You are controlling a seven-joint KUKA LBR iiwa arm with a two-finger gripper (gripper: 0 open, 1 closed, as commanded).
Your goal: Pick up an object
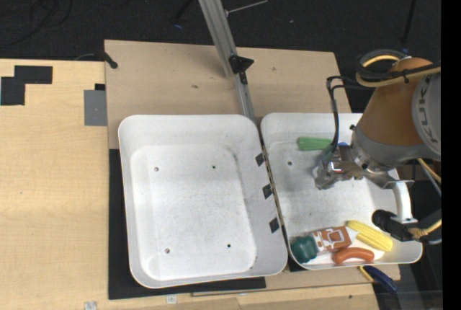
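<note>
So far: nothing looks picked up yet; by my reading the grasp is the whole of what is left.
Gripper: low over the middle of the right bin, reaching in from the right below the grey arm with its orange band.
Fingers: their spread is too small and blurred to read, so I cannot tell whether they are wide, narrow or closed on anything; no object is visible between them.
Green object: lies on the bin floor just to the far side of the gripper, near it and seemingly apart from it, partly crossed by a dark cable.
Near-edge cluster: a teal piece, a small printed box, an orange-red piece and a yellow corn-like toy sit together along the near rim of the right bin, well clear of the gripper.
Left bin: white, on the desk beside the right bin, touching it along the shared rim.
Done: the arm is down inside the bin that holds the objects.
Left, as I judge it: close on one object, most likely the green one as the nearest, then lift it clear of the bin floor.
</note>
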